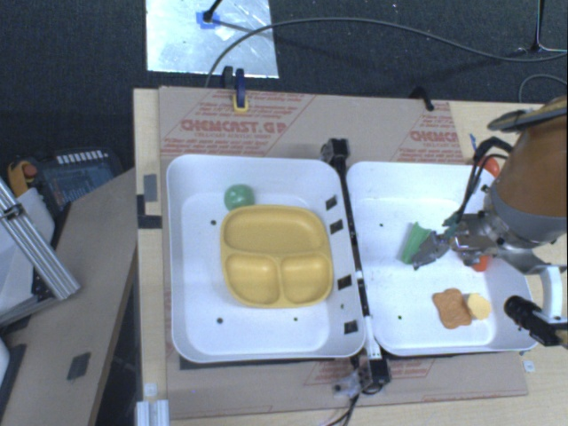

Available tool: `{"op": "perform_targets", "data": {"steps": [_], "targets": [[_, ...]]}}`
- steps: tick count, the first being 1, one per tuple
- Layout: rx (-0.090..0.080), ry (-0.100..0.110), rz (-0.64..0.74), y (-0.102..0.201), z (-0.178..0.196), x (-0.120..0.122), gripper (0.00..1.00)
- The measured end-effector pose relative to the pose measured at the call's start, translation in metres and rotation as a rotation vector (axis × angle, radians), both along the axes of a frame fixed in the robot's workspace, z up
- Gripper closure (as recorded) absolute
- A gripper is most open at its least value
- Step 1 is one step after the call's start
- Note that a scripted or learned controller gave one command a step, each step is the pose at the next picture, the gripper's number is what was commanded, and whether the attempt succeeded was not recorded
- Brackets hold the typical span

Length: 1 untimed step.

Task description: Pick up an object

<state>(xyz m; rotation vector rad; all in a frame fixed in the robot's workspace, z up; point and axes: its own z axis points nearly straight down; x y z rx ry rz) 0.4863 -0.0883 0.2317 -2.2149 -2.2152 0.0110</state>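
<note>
In the right bin (390, 327), the gripper (432, 249) is hovering right beside the green block (414, 241), jaws' state impossible to tell, and the block is looking light, stiff, best pinched across its narrow sides

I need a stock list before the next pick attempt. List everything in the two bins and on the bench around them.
left bin: one, white, left half of the bench
right bin: one, white, right half of the bench
divided plate: one, yellow, three compartments, middle of the left bin
ball: one, green, left bin, at the plate's upper left edge
green block: one, right bin, by the gripper
brown piece: one, flat, right bin, lower right
yellow piece: one, small, beside the brown piece
clamp: one, blue and yellow, bench's far edge
gripper: one, grey, over the right bin
</note>
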Motion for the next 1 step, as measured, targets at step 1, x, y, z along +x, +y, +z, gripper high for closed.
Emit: {"op": "perform_targets", "data": {"steps": [1], "targets": [[-0.002, -0.013, 0.003, 0.0003, 0.0061, 0.0024, 0.0]]}}
